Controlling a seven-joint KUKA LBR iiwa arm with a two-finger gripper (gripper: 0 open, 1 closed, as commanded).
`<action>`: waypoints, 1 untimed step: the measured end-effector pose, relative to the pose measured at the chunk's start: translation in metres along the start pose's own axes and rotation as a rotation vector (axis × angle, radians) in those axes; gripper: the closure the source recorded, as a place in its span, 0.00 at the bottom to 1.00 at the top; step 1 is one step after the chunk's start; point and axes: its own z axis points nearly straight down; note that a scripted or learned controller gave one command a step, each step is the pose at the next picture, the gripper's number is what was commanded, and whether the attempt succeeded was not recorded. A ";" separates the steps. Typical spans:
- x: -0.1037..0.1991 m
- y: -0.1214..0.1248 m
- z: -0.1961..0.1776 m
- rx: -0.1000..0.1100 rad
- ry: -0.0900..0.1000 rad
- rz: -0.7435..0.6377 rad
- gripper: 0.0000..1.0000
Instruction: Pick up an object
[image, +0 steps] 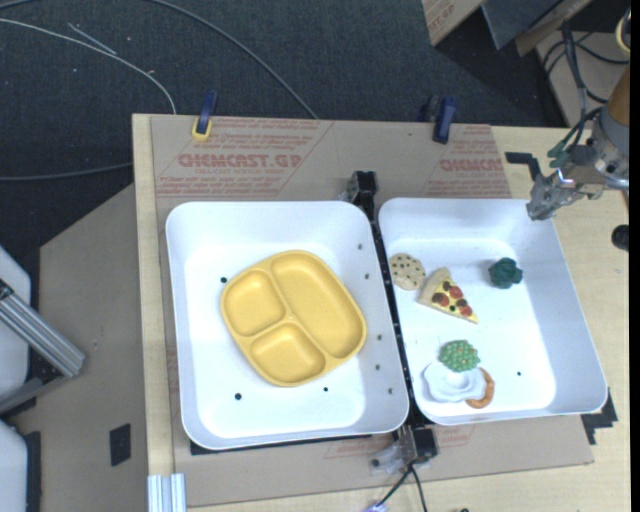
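The right bin (560, 330) holds several toy foods. A speckled cookie (406, 270) lies at its left side, with a pizza slice (447, 296) beside it. A dark green lump (505, 272) sits toward the right wall. Near the front, a green bumpy piece (458, 354) rests on a white piece (447, 385), with an orange ring (483, 393) against it. My gripper (543, 203) hangs over the far right corner of this bin, apart from all the items, with nothing seen in it.
The left bin (200, 380) holds a yellow three-compartment plate (292, 317). A black bracket (362, 185) sits between the bins at the back. Blue clamps (204, 115) (441, 117) grip the board's far edge. Bare white floor shows in the right bin's back and right.
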 end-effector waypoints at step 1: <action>0.000 0.001 -0.053 0.000 0.000 0.000 1.00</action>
